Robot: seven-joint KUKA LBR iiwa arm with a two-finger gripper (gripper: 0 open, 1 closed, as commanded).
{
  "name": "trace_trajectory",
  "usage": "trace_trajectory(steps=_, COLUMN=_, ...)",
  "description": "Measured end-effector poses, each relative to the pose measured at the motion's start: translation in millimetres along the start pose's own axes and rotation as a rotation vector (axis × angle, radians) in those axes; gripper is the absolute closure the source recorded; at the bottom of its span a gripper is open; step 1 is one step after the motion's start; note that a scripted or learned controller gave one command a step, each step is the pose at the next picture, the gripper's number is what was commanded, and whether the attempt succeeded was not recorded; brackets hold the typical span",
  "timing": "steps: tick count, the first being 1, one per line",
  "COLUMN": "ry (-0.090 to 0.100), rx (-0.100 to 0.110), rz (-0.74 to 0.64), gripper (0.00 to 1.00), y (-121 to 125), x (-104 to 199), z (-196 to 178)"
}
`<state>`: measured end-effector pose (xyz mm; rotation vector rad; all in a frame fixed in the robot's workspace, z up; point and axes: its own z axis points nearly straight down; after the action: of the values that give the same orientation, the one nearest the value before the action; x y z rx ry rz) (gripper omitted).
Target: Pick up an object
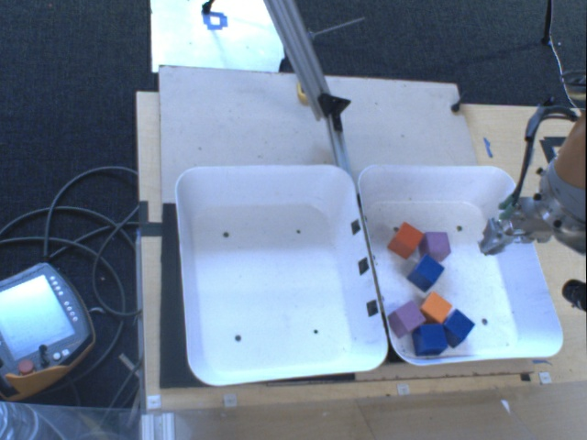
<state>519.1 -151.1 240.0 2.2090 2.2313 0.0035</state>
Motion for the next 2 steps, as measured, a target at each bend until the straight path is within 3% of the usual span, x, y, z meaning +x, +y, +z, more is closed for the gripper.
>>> trace_trajectory(steps=2, ry=0.002, rx=-0.002, rz=-0.001, gripper=1.00, y=55.8, x=106.9, z=-11.6)
